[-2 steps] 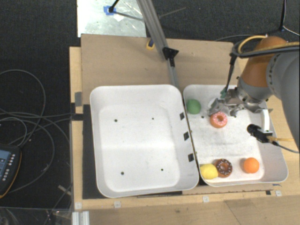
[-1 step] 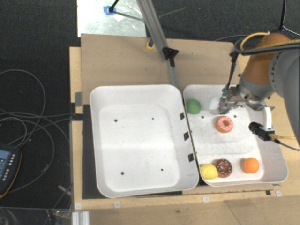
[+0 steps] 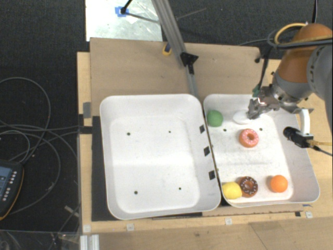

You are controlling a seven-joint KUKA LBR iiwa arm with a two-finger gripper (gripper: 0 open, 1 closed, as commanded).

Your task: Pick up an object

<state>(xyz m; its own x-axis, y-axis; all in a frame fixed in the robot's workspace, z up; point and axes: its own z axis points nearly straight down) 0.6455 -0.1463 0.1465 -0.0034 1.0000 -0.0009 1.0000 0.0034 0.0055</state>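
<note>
Tan, bare wood makes up the table (image 3: 135, 69), which carries two shallow white plastic bins side by side and stands on dark carpeted floor (image 3: 41, 35). The left white bin (image 3: 112, 191) has only small dark dots on its bottom. The right white bin (image 3: 302, 160) holds a round green ball (image 3: 215, 118) near its far left corner, a pink-frosted ring doughnut (image 3: 249, 138) towards the middle, and along its near wall a yellow lemon-shaped piece (image 3: 232, 190), touching it a chocolate-brown ring doughnut (image 3: 248, 186), and apart to the right an orange ball (image 3: 279, 183).

The grey arm with its orange band (image 3: 304, 48) reaches in from the right, and its gripper (image 3: 254, 110) hangs low over the far part of the right bin, at a small flat white object (image 3: 240, 119) lying just beside the green ball. Whether the fingers are open or closed cannot be told at this slant.

A grey metal pole (image 3: 169, 20) runs slantwise across the far side of the table. Black cables (image 3: 31, 134) loop over the floor at left, near a dark handheld pendant (image 3: 8, 184). A pale rectangular sheet (image 3: 125, 12) lies on the floor beyond the table.
</note>
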